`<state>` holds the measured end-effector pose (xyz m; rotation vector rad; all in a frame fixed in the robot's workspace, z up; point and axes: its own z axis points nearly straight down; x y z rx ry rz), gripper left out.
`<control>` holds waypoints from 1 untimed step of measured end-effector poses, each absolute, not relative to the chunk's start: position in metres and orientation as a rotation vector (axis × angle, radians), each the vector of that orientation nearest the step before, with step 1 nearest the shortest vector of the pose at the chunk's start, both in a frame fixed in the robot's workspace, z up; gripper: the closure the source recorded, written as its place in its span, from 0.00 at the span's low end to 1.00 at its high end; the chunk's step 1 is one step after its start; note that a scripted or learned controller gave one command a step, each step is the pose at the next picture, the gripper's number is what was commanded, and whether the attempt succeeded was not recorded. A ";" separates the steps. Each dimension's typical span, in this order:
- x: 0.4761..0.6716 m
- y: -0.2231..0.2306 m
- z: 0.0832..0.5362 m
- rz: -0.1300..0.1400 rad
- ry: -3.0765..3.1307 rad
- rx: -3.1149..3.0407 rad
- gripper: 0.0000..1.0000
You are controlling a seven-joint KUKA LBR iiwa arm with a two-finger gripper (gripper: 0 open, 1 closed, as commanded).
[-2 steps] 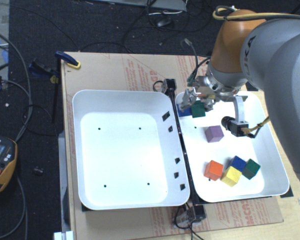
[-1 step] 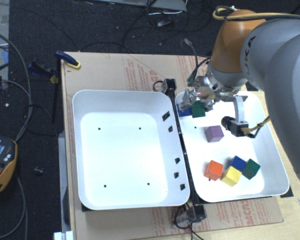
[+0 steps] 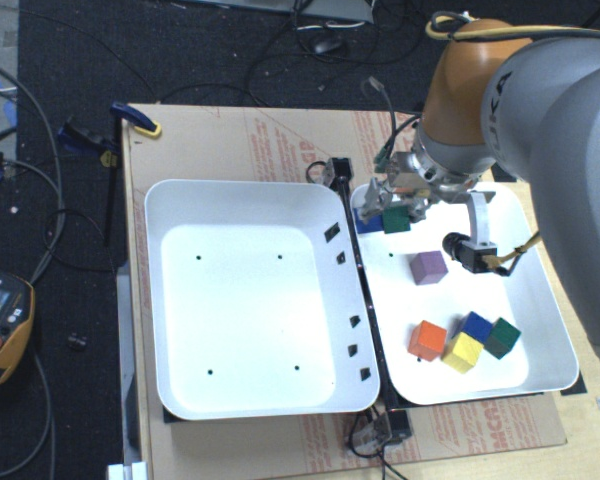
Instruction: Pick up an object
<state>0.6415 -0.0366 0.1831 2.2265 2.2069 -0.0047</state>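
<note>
We see the right bin (image 3: 540, 368) carrying a purple cube (image 3: 429, 267) at mid-floor and four cubes (image 3: 465, 341) clustered near its front edge. At its far left corner our pincer (image 3: 392, 208) grips a green cube (image 3: 396, 221) between its fingers.

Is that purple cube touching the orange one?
Apart. The camera view shows bare white bin floor between the purple cube and the orange cube, which sits lower in the right bin.
</note>
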 end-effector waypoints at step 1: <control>0.642 -0.037 0.183 -0.005 2.207 2.226 1.00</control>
